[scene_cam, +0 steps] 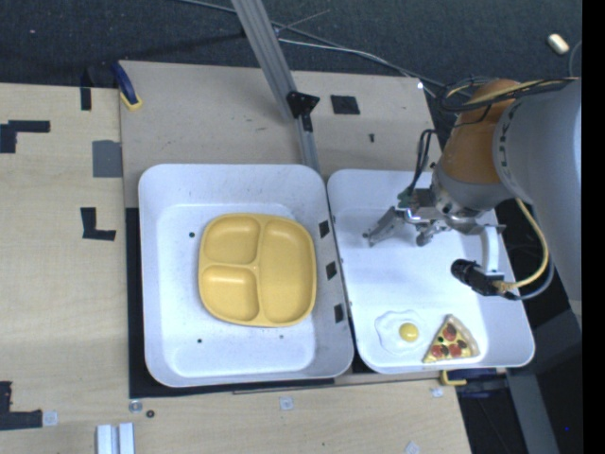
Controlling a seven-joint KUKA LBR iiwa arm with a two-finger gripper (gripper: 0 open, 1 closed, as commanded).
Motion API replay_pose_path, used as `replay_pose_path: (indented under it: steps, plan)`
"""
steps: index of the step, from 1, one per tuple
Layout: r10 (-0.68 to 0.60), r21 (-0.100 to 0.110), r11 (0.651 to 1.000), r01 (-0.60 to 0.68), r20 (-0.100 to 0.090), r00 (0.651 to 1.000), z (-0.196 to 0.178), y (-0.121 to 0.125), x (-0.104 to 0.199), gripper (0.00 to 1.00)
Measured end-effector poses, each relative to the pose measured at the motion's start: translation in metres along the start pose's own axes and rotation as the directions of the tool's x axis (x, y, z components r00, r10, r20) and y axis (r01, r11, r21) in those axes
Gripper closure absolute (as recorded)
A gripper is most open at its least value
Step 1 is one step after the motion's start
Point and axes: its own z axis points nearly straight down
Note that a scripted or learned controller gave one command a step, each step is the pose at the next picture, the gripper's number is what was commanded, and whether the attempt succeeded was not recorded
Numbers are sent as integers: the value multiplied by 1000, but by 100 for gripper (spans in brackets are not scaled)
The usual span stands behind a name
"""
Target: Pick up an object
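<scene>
We have not picked anything up yet: our gripper (402, 230) hangs open and holds nothing near twelve o'clock in the right bin (378, 282), so we must go down to the fried egg (400, 330) and pizza slice (451, 340) at six o'clock.

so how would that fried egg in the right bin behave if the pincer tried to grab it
The fried egg lies flat and thin on the right bin floor, so the pincer would probably struggle to get under its edge. It looks like smooth moulded toy food, likely light and apt to slide. It sits beside the pizza slice, which a push might nudge.
</scene>
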Motion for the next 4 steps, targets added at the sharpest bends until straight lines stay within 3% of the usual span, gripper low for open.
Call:
replay_pose_path:
  steps: [1,4]
  plan:
    - [-2,-3,1000,2,-1,1000,-13,1,1,100]
    - [-2,-11,1000,2,0,1000,-185,-7,5,100]
